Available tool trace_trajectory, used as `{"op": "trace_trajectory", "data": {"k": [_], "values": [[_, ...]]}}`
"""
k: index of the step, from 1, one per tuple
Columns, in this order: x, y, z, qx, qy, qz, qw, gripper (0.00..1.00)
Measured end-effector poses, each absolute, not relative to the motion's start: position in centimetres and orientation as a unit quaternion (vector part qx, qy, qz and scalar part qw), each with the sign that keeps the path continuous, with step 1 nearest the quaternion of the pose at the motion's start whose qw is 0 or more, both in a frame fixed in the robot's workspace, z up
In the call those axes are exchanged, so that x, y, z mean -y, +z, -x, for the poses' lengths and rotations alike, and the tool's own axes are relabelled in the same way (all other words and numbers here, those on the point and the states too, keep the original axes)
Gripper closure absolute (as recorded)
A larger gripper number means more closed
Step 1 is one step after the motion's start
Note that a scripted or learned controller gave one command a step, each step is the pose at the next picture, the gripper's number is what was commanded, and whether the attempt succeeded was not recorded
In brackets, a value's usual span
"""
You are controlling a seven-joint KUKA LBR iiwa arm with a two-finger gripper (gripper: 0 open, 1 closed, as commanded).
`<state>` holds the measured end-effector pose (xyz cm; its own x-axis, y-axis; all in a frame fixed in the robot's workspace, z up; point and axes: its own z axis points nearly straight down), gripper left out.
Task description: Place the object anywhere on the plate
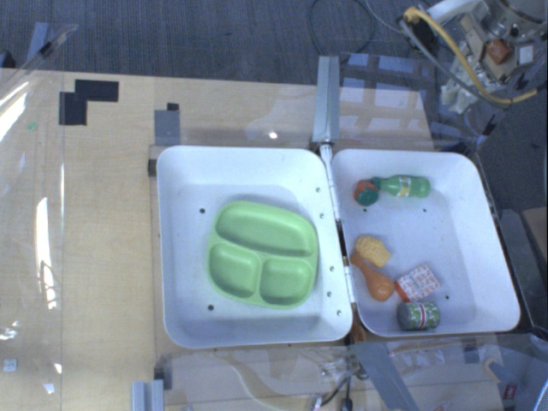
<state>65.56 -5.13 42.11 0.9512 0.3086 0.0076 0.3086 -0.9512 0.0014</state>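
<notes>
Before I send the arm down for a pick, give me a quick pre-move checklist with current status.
1. Green plate sits flat in the left bin, compartments bare: ok.
2. Objects lie in the right bin: green bottle, orange item, small can, patterned packet: ok.
3. Bottle lies apart from the others, easiest reach: ok.
4. Packet touches the can and orange item: not ok for a clean pick.
5. Arm is above the bins' far right corner; pincer state: cannot tell.

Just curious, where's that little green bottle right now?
The green bottle lies on its side near the far edge of the right bin, above the yellow toy.
</notes>
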Motion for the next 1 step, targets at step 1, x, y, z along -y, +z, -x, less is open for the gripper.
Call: {"op": "trace_trajectory", "data": {"k": [1], "values": [[7.57, 20.27, -58.86, -0.114, 0.0001, -0.994, -0.001, 1.0]]}}
